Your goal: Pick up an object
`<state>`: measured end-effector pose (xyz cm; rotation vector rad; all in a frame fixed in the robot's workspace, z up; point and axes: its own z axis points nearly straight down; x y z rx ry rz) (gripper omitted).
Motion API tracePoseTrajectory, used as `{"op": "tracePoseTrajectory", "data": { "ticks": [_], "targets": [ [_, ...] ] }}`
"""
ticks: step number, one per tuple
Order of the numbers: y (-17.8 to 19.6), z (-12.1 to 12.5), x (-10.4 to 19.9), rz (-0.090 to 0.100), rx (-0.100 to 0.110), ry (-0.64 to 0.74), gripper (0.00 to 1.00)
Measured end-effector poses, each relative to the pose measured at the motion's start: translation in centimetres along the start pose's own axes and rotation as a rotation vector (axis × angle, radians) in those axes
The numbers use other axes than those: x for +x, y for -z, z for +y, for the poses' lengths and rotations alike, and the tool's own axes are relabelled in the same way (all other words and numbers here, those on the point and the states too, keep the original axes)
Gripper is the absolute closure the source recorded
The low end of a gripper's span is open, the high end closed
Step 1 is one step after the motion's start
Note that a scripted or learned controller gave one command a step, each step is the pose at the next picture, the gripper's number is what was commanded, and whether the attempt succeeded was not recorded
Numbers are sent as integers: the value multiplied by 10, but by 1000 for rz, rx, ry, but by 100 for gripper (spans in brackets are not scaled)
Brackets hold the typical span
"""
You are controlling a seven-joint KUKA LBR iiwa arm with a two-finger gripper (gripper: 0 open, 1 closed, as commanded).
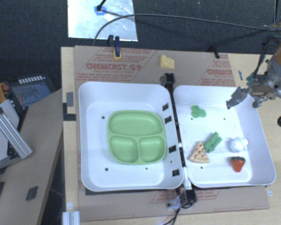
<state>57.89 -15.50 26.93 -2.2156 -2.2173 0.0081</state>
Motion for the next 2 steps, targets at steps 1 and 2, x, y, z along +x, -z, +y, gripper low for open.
{"op": "tracePoseTrajectory", "data": {
  "ticks": [1, 2],
  "targets": [
    [6, 2, 0, -2, -10, 2, 0],
    [-39, 8, -5, -2, -8, 0, 0]
  ]
}}
